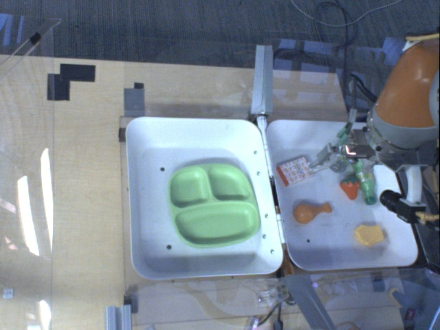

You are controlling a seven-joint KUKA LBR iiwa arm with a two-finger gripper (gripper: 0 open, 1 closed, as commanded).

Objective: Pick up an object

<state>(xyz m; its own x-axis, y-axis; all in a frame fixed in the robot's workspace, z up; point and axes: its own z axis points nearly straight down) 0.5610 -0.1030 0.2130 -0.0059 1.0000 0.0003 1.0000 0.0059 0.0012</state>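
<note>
A: Where do we stand on the pick? Which thing are we after?

B: We judge it is the red-and-white packet [293,170], since it lies in the right bin [323,256], close to the divider, and the jaws [335,155] are just beside its upper right corner. It rests flat on the bin floor. Nothing is lifted yet.

A: Are the jaws gripping it?

B: We cannot tell. The fingers are a small blur under the wrist, so whether they are spread or pressed together is unclear, and we see no object between them.

A: What else is in reach?

B: An orange gourd-shaped toy [311,212] sits below the packet, a yellow piece [369,235] lies near the bin's lower right corner, and a carrot [350,188] and a green bottle [366,186] lie side by side under the arm [409,91].

A: And the left bin [148,253]?

B: It holds a green divided tray [213,205], well apart from the jaws.

A: So what remains?

B: In our judgement, nearly everything: closing on the packet, lifting, and showing it clear of the bin.
</note>
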